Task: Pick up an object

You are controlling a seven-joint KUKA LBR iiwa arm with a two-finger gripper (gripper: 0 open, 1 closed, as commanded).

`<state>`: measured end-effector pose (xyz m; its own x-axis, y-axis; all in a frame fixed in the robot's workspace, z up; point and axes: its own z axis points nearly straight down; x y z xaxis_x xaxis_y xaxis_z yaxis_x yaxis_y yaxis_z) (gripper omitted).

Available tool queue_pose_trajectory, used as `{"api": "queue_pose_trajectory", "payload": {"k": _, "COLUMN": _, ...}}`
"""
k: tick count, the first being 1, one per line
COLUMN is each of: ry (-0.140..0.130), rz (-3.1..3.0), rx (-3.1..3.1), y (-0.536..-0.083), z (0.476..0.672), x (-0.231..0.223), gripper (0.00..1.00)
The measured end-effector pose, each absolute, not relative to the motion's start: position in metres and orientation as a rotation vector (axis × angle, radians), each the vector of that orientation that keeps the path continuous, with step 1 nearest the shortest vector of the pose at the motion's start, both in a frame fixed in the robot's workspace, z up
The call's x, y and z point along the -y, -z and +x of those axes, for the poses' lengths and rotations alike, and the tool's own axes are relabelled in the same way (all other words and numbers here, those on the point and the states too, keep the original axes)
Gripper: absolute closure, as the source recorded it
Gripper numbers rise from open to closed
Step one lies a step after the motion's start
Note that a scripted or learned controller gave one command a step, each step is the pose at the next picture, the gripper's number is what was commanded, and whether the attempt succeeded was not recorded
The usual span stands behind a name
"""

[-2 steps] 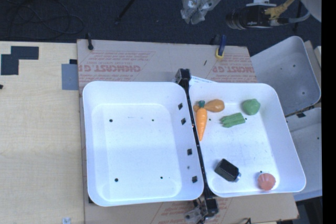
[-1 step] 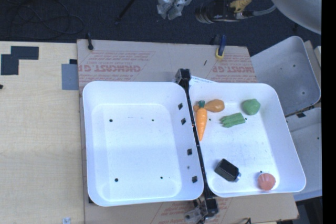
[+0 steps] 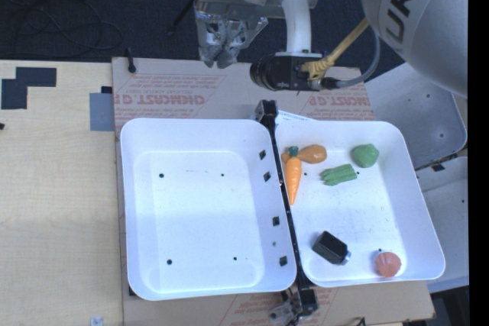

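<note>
A: Well, starting from the near edge, we see a pinkish ball [image 3: 387, 264] in the right bin's [image 3: 416, 187] near corner and a black block [image 3: 331, 247] just left of it, matte and boxy, lying at a slant.

B: Farther in, we have the carrot [image 3: 293, 176] hard against the divider, its long axis running near to far, tip toward us and green top away. An orange lump [image 3: 312, 154] touches its top end. Right of those lie a ridged green piece [image 3: 338, 175] and a smooth green blob [image 3: 365, 155]. All look like moulded plastic.

A: The left bin [image 3: 195, 206] shows us bare white floor with a few small dark holes. Both bins sit on cardboard [image 3: 164, 97] on the tabletop [image 3: 53, 202].

B: And farthest off, the gripper [image 3: 221, 55] hangs high beyond the bins' far rims, above the cardboard's far edge. Its tips look drawn close together, with nothing between them.

A: So the relation we'd stress: every object lies nearer to us and to the right of the gripper, in the right bin. We judge the carrot and the orange lump closest to it.

B: For the carrot, we'd want the jaws closing across its narrow width, though the divider crowds one side. The block stands well apart from its neighbours, so we'd call it the easier pick.
</note>
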<state>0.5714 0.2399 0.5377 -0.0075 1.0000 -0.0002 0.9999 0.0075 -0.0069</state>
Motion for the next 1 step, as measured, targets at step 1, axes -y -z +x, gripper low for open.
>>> {"api": "queue_pose_trajectory", "payload": {"k": 1, "ry": -0.015, "rz": -2.21, "rx": 2.228, "y": -0.5463, "z": 0.5739, "x": -0.2394, "gripper": 1.0}}
